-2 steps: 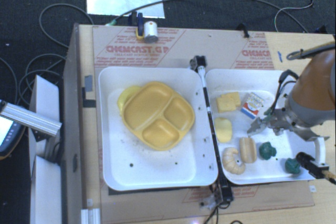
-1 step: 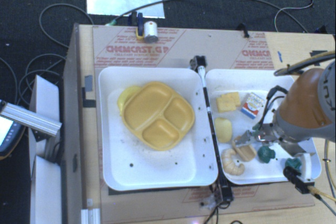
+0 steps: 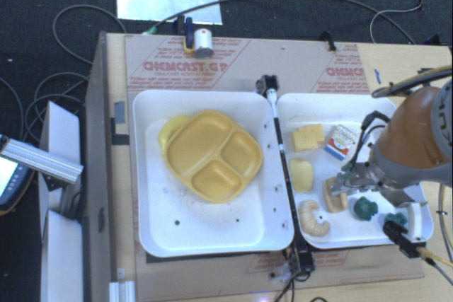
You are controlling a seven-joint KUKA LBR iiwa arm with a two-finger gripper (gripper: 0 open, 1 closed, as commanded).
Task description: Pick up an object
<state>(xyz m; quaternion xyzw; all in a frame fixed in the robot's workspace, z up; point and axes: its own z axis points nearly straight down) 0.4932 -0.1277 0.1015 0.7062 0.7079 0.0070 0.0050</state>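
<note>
**Right bin: gripper low over the tan piece**

Nearest me, along the right bin's (image 3: pixel 311 240) front edge, I log a pale curled pastry (image 3: pixel 313 218), and to its right a small dark green item (image 3: pixel 365 208).

Just behind these I see the gripper (image 3: pixel 345 187), reaching in from the right under the orange band of the arm (image 3: pixel 417 134). It sits directly over a tan, bread-like piece (image 3: pixel 334 199), at least touching its top; I cannot tell how its jaws stand, nor whether the piece is gripped.

Left of the gripper, near the divider, lies a yellow rounded item (image 3: pixel 301 174). Further back: a yellow block (image 3: pixel 308 138) and a small white, red and blue box (image 3: pixel 341 141), side by side.

In the left bin (image 3: pixel 152 223), well apart from the gripper, a yellow divided plate (image 3: pixel 212 153) rests partly over a yellow bowl (image 3: pixel 170 131).

Farthest back, on the bench (image 3: pixel 241 60): a small grey cylinder (image 3: pixel 203 41).
</note>
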